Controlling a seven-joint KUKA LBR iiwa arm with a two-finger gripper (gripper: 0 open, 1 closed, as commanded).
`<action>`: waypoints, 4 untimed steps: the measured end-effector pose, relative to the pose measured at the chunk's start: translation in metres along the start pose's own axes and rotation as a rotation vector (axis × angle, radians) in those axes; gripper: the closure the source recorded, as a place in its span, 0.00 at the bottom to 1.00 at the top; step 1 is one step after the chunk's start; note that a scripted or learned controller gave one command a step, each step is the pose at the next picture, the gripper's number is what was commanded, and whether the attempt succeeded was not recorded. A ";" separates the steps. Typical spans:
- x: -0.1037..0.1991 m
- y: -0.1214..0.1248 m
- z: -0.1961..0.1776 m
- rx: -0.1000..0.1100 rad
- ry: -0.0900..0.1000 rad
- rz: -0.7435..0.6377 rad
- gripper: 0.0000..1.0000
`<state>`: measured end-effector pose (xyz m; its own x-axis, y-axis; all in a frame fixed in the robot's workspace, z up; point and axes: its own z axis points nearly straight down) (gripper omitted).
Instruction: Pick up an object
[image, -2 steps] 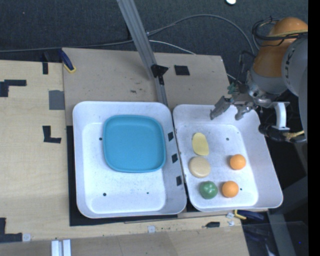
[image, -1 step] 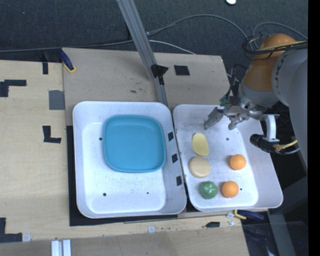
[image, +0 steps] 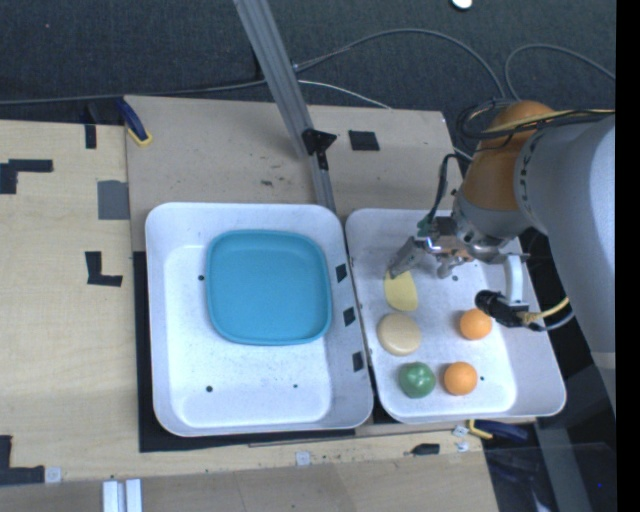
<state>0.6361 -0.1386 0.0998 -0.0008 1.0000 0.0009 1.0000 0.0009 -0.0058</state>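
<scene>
Camera view: we see the gripper (image: 420, 258) low in the right bin (image: 535, 395), fingers spread, nothing between them, tips just above the yellow piece (image: 402, 292). Risk as we judge it: that piece sits close to the bin's left wall and almost touches the beige round (image: 399, 334), so a closing finger could nudge it aside or clip the neighbour; a smooth curved skin could also slip out on the lift. The piece looks pale yellow, small, rounded, lying flat. Two orange balls (image: 475, 324) and a green ball (image: 416, 379) lie well apart; blue plate (image: 268, 286) in the left bin
</scene>
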 end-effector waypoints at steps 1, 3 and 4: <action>0.000 0.000 0.011 -0.006 -0.001 0.000 0.00; 0.004 0.009 -0.048 -0.009 -0.001 0.000 1.00; 0.005 0.007 -0.110 -0.011 -0.002 0.000 1.00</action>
<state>0.6436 -0.1335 0.2099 -0.0005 1.0000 -0.0007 1.0000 0.0005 0.0049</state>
